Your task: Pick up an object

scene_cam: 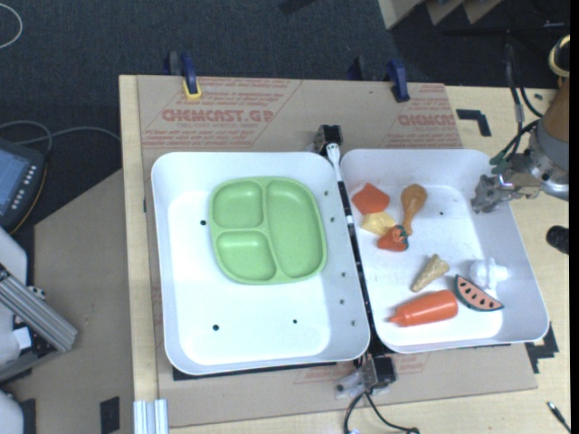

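Holding toy food (425,308): right bin (512,331)

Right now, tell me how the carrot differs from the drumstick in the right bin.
The carrot is orange-red, while the drumstick is tan-brown. The carrot lies nearly sideways near the bin's front edge; the drumstick lies more upright near the back. The carrot looks thicker. Both lie in the right bin.

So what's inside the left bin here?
The left bin holds one green divided plate, its three compartments bare. Whatever lies beneath the plate is covered. The toy food sits in the right bin.
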`<state>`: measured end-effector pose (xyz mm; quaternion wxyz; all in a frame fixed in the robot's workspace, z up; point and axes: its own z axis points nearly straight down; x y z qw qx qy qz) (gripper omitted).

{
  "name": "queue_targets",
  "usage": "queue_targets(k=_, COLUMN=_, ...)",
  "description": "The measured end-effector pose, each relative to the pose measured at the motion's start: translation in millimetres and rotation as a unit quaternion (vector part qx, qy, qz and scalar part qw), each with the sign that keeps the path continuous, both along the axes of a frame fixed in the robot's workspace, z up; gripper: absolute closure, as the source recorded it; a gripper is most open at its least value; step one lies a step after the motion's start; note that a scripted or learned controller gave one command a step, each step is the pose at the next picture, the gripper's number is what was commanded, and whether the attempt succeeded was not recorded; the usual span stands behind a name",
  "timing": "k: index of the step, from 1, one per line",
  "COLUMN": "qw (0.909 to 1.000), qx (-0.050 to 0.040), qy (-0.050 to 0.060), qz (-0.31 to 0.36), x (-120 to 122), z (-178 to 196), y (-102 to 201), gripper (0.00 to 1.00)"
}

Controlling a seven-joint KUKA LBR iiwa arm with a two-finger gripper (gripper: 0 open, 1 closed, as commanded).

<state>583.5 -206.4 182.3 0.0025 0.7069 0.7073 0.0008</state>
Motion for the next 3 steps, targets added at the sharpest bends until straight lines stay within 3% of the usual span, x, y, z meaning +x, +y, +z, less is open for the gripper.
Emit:
queue_targets(k=1, qw=1.0000, qx=-0.0002, qy=-0.001, qz=0.000, x=1.1, z=45.3, y=-0.3, gripper=1.00)
queue_targets(k=3, qw=1.0000, qx=0.0026, qy=0.004, qz=0.003, x=5.3, z=37.7, y=122.4, gripper=1.00)
